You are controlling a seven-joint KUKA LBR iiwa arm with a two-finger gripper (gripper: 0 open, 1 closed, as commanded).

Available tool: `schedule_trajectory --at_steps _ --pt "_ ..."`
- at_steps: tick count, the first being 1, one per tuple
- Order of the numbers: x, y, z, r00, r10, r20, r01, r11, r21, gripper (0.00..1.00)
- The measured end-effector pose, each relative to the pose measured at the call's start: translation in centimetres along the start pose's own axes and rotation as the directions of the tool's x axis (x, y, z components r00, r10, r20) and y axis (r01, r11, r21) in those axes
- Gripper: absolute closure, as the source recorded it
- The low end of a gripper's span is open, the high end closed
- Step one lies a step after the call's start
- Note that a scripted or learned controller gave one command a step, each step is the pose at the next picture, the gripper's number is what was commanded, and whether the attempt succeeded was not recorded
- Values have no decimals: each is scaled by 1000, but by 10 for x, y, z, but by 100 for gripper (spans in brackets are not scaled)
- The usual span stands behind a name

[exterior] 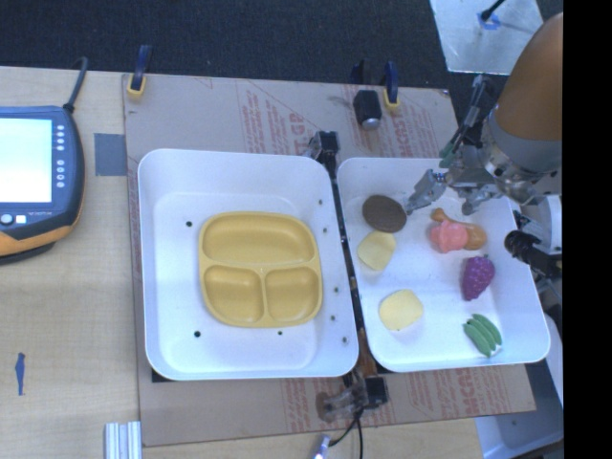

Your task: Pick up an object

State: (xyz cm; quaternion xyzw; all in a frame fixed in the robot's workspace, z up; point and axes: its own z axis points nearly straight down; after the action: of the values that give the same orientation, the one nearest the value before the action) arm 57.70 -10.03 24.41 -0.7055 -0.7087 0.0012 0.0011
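Green pea pod (483,334) at near corner of right bin (435,357). Fingers (422,195) above far part of bin, beside brown disc (384,213), near pink toy (455,235). Grip state: cannot tell; nothing seen held.

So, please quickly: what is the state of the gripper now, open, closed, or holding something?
Gripper: cannot be told; it sits over the right bin, near the brown object, with nothing seen held.

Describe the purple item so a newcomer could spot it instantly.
Look in the right bin, along its right side. The purple grape bunch lies below the pink toy and above the green pea pod; it is the bin's one purple, knobbly piece.
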Motion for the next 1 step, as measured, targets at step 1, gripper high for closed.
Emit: schedule_trajectory --at_steps 1 --pt "-99 7 84 1000 3 2 -3 1000 5 0"
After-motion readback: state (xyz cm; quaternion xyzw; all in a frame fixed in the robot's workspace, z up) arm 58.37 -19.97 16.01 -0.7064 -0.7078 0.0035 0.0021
